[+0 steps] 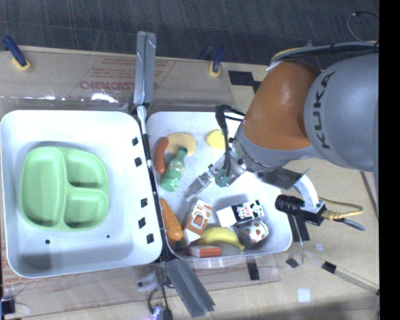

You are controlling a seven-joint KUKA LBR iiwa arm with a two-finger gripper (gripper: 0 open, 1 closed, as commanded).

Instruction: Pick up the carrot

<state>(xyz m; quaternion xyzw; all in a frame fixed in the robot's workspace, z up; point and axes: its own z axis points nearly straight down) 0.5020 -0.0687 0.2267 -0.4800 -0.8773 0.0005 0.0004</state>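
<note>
Fingers apart over the right bin, clasping nothing, carrot below-left of them, green bottle just left.

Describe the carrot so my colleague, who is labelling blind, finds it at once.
Start at the right white bin. Along its left wall, near the front corner, lies the tapered orange carrot. Unlike the reddish sausage-shaped toy farther back and the yellow banana beside it, it is plain orange and narrows to a point.

One fixed camera above the bench, looking down at a slant on both white bins, far enough to take in my arm reaching from its right.
</note>
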